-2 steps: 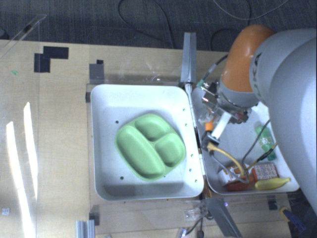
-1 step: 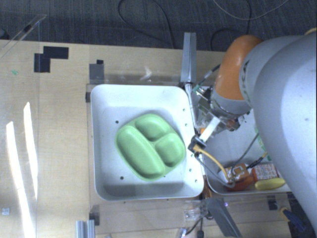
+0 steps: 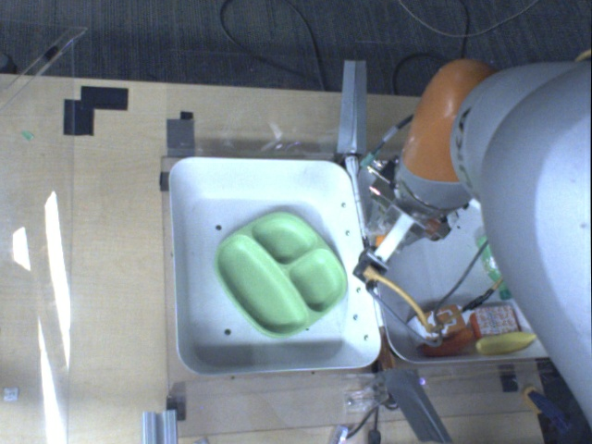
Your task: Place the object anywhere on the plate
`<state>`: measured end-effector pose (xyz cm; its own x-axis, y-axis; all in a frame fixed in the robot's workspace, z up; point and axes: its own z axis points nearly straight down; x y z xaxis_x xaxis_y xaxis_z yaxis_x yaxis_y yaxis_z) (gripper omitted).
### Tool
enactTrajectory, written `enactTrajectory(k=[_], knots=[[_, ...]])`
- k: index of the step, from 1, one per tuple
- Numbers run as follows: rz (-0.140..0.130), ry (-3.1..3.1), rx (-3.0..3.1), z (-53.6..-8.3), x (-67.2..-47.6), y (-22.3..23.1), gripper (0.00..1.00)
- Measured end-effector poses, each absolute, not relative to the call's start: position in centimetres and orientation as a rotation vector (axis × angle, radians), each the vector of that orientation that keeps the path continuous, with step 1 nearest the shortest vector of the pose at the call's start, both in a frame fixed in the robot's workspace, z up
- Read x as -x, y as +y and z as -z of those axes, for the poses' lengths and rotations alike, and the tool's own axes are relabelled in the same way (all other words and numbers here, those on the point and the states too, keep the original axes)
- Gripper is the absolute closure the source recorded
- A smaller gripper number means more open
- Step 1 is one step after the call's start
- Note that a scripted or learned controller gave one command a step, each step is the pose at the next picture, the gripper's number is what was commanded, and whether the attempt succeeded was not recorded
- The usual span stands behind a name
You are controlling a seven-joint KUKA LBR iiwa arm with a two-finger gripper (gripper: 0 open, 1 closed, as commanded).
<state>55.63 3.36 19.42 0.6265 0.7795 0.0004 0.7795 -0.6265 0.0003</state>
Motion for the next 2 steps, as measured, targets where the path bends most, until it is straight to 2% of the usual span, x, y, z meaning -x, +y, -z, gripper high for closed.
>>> enactTrajectory(k=[1,2], knots=[[-0.002,1.827,-2.556,-18.41,-54.43,9.73,1.00],[-0.002,1.826,-2.557,-18.43,-54.45,9.69,0.00]])
